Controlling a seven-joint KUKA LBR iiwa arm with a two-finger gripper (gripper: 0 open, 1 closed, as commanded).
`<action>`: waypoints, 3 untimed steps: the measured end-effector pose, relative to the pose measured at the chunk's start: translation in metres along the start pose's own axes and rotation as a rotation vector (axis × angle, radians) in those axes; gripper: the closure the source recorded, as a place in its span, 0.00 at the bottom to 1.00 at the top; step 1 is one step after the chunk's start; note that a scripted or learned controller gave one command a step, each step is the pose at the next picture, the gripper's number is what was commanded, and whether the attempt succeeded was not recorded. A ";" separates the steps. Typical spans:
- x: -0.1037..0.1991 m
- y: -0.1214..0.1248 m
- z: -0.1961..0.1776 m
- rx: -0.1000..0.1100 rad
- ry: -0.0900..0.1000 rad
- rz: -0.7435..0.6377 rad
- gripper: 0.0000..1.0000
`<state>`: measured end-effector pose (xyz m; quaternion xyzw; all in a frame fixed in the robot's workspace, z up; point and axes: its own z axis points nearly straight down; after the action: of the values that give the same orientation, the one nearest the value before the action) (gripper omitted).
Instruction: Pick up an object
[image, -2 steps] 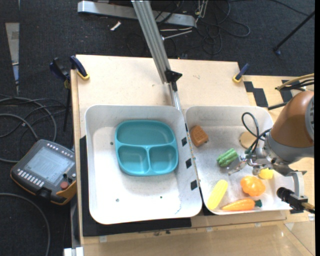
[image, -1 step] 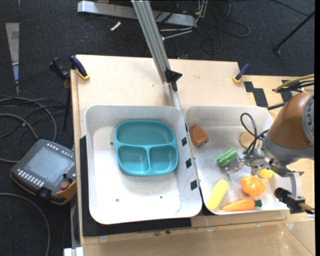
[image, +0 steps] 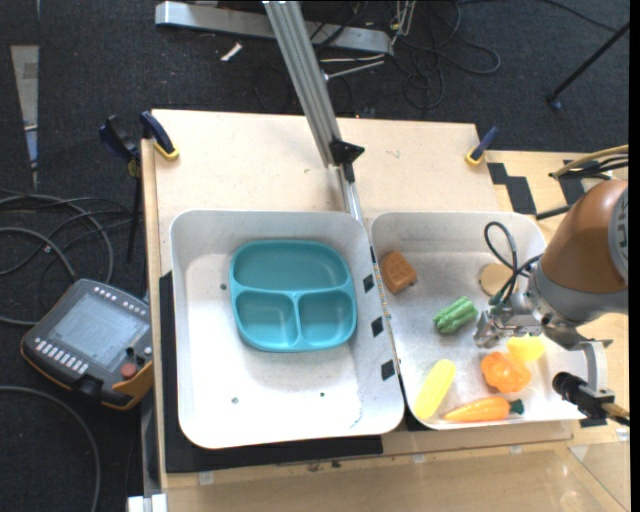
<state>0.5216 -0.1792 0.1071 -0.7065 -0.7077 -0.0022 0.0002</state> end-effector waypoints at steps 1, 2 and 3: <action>0.002 0.008 -0.044 -0.002 -0.005 -0.001 1.00; 0.002 0.010 -0.098 -0.004 -0.006 -0.002 1.00; 0.065 0.005 -0.102 0.003 -0.001 -0.007 1.00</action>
<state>0.5265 -0.1148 0.2095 -0.7039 -0.7103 -0.0010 0.0011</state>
